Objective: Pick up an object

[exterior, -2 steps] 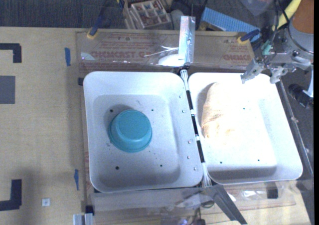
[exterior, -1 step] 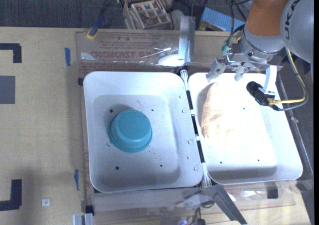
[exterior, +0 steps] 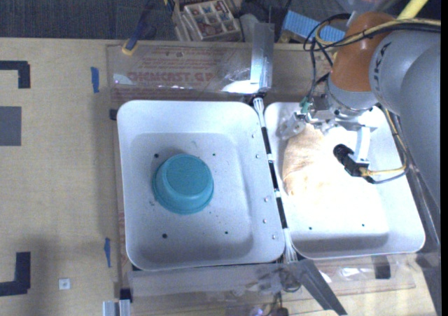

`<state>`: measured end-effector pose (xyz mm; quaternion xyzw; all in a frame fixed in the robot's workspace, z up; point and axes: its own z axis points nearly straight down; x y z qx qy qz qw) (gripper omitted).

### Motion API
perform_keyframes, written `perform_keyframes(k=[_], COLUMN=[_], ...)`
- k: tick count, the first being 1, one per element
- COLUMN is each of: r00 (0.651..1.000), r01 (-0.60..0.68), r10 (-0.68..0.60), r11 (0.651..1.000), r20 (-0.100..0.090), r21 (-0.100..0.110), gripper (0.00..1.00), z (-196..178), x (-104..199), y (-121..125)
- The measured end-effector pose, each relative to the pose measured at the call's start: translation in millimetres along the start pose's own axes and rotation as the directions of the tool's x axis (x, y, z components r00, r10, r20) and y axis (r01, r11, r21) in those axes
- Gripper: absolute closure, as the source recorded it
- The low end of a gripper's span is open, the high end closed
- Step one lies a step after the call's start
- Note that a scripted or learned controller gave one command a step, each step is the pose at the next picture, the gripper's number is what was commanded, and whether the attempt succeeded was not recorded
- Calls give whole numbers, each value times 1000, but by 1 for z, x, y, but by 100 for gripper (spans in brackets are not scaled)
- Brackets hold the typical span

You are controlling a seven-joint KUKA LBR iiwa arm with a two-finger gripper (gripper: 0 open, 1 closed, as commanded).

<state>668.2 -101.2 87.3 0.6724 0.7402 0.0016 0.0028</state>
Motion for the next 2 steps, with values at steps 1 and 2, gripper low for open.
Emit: perform_keyframes(k=[1,2], r00=[1000,971], r01=[-3,237], r10=[3,-237], r11=[1000,971], r20=[-1,-1], r21=[-4,1], gripper=[100,100], z=[-11,-98], x=[-1,34], y=[1,3])
